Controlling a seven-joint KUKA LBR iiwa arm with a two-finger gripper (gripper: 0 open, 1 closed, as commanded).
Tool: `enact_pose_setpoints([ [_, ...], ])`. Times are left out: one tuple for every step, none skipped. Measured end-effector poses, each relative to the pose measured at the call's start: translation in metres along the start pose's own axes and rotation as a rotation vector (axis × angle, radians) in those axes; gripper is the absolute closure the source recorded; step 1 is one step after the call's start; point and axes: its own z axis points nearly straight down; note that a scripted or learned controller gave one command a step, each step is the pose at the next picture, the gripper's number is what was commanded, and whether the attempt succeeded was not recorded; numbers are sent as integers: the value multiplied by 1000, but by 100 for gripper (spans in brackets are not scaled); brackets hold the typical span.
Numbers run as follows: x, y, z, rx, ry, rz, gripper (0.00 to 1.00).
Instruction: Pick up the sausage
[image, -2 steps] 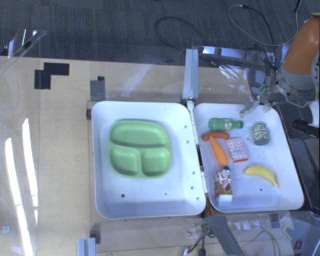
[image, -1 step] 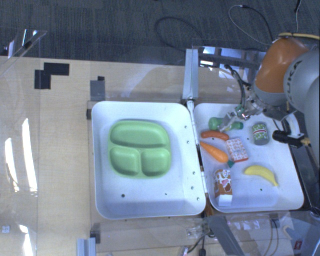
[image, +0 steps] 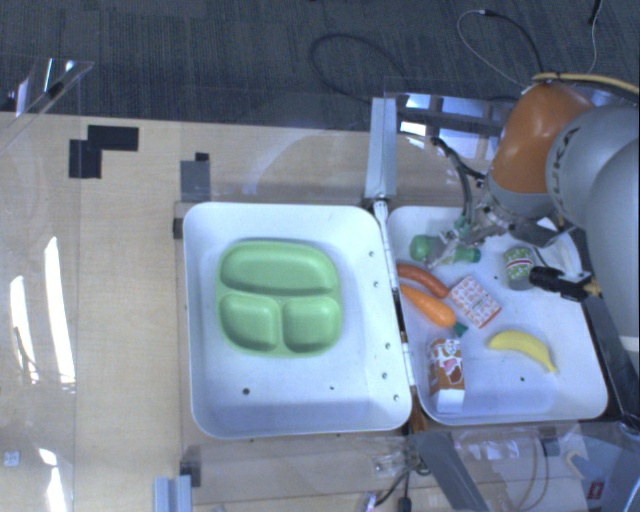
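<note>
The sausage (image: 418, 274), a reddish-orange link, lies at the left side of the right bin (image: 575, 395), close to the wall shared with the left bin, slanting down toward the right. Touching its lower side is a carrot (image: 430, 305), brighter orange, lying almost parallel, with a green tip at its right end. Just right of the carrot sits a small red-and-white checkered box (image: 473, 301), tilted. Below them a brown and red pouch (image: 447, 370) with a white bottom lies near the bin's front wall, and a banana (image: 524, 348) rests to its right. A green object (image: 424, 247) sits above the sausage, near the back of the bin, and a green-labelled can (image: 519, 266) lies farther right. The gripper (image: 462, 243) hangs over the back part of the right bin, just right of the green object and above and to the right of the sausage, apart from it; nothing is seen between its fingers, and how far the jaws stand open cannot be told from this view. The left bin (image: 290, 405) holds a green divided plate (image: 280, 297) with three compartments.
</note>
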Motion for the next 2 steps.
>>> enact_pose_setpoints([
  [9,1,7,8,20,138,0],
  [14,2,7,19,22,231,0],
])
